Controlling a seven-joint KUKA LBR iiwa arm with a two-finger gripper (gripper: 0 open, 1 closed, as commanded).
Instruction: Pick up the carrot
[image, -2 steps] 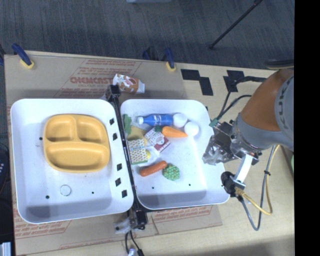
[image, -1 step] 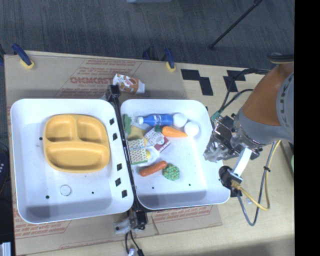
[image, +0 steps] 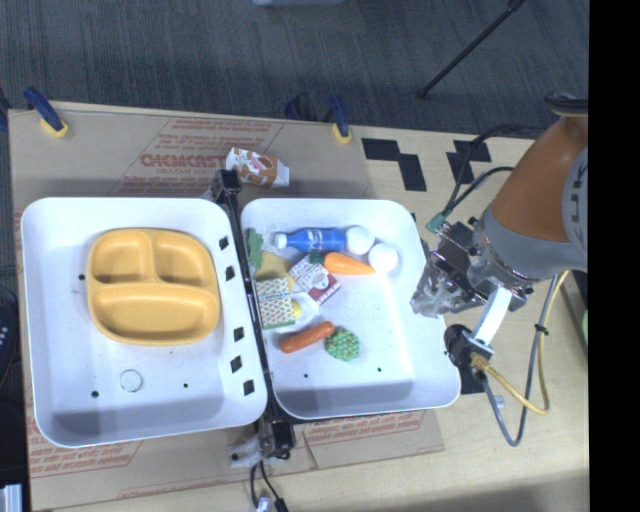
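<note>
Presently, the carrot (image: 349, 264) is seen lying in the right bin (image: 400, 385), in its upper half, with the thick end pointing to 3 o'clock. A white egg (image: 383, 258) is found touching it at 3 o'clock, and a second egg (image: 357, 240) just at 1 o'clock. A blue bottle (image: 310, 240) lies at 11 o'clock of the carrot, and a red-and-white carton (image: 316, 279) at 8 o'clock. The gripper (image: 437, 292) is held outside the bin's right rim, at 4 o'clock of the carrot and well apart from it. Whether it is open or closed cannot be told; nothing is seen gripped. A yellow divided plate (image: 153, 283) is noted in the left bin (image: 60, 400).
</note>
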